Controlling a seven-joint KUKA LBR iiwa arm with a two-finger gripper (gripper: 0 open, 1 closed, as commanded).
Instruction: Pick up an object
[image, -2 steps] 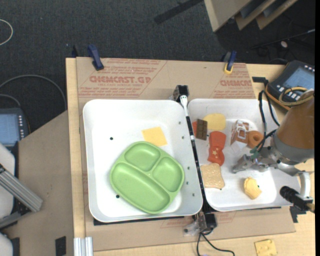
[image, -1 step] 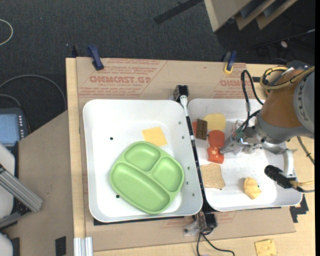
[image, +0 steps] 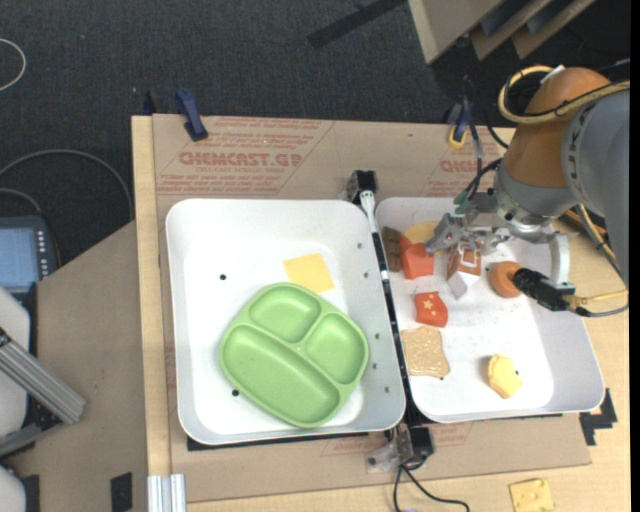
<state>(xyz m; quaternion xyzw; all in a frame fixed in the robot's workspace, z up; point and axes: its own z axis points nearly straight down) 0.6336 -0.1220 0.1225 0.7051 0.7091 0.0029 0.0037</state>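
Note:
My gripper (image: 462, 243) is low over the back of the right bin (image: 560, 395), reaching in from the right. Directly under it is a small red-brown and white piece (image: 465, 268), too hidden by the gripper for me to tell whether it is held. Just left of it stands an orange-red block (image: 418, 261). A red block with a pale mark (image: 431, 308), a slice of toast (image: 425, 352), a yellow toy (image: 504, 376) and an orange ball (image: 505, 279) lie in the same bin.
The left bin (image: 200, 240) holds a green divided plate (image: 290, 350) and a yellow cheese slice (image: 309, 271). A brown piece (image: 391, 243) and a yellow piece (image: 420, 232) sit at the right bin's back left corner. Cables (image: 590, 300) trail at the right.

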